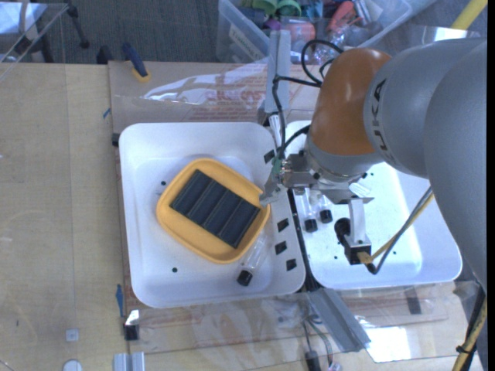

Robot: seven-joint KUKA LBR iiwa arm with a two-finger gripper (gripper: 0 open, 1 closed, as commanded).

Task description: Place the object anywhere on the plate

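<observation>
A yellow square plate (pixel 172 221) with a dark ridged centre lies tilted in the left white bin (pixel 143 153). A small clear vial with a black cap (pixel 249 270) lies on the bin floor, just off the plate's front right edge. My gripper (pixel 317 211) hangs below the orange wrist band, over the inner edge of the right bin (pixel 421 253), to the right of the plate and above and right of the vial. Nothing shows in its grasp from this angle.
The big grey arm covers much of the right bin. A clear tub of colourful toys (pixel 309 6) stands at the back. A metal post (pixel 278 76) rises behind the bins. A yellow-tipped cable (pixel 387 246) hangs from the wrist.
</observation>
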